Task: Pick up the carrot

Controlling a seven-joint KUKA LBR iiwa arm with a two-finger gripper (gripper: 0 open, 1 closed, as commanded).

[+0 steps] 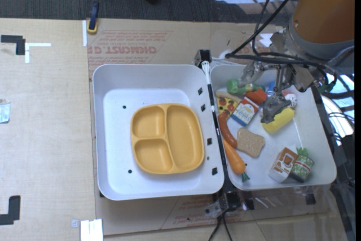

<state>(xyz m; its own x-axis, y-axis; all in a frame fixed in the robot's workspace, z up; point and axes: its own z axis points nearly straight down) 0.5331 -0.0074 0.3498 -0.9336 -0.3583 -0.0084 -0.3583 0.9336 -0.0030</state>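
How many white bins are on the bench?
2. The shallow white plastic bin on the left holds a yellow divided plate. The shallow white plastic bin on the right holds the toy food, including the orange carrot.

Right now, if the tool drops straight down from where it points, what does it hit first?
Most likely the yellow toy beneath the tool, not the carrot, which lies nearer the divider. Depth is hard to judge from this slant.

**Bins and their clutter**

The left bin (107, 121) holds a yellow divided plate (167, 138). The right bin (318, 149) holds a bread slice (251, 143), pizza slice (226, 103), sausage (227, 130), yellow corn (280, 119), two small cartons (293, 165) and a green vegetable (240, 87).
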